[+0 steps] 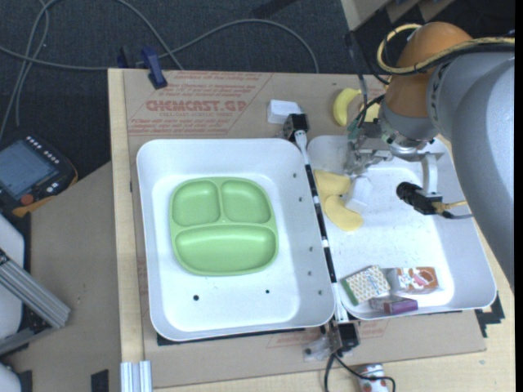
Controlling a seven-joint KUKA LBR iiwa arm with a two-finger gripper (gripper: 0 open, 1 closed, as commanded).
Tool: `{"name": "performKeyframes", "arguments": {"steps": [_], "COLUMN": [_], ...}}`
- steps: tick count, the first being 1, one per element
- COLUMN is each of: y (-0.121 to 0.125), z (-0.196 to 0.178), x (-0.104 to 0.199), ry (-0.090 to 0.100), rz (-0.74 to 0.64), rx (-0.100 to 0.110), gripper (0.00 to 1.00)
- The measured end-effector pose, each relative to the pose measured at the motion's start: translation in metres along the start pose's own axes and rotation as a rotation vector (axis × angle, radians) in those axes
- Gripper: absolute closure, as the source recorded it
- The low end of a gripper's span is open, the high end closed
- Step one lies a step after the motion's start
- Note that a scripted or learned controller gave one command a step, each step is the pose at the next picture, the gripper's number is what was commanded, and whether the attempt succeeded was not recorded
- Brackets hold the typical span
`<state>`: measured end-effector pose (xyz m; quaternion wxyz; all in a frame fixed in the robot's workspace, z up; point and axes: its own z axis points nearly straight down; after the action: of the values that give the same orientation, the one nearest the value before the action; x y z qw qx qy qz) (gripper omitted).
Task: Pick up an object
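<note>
My gripper hangs low over the far left part of the right bin, under the grey arm with its orange band. Just below and left of it lies a pale yellow, banana-like object, against the bin's left wall. The gripper's tip is next to the yellow object's upper end; whether they touch is unclear. Nothing shows as held. At the bin's near edge lie a checkered packet, a red-and-white packet and a small purple item.
The left bin holds a green divided plate. A second yellow object sits outside the bins behind the right one. A black part juts into the right bin beside the gripper. Cables trail over the dark floor behind.
</note>
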<state>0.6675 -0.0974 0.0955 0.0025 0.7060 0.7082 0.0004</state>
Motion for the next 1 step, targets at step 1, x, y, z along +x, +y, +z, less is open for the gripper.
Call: {"name": "performKeyframes", "arguments": {"steps": [1], "y": [-0.0001], "z": [0.0002], "x": [0.0003], "ry": [0.0], "rz": [0.0], "rx": [0.001], "gripper": [0.0]}}
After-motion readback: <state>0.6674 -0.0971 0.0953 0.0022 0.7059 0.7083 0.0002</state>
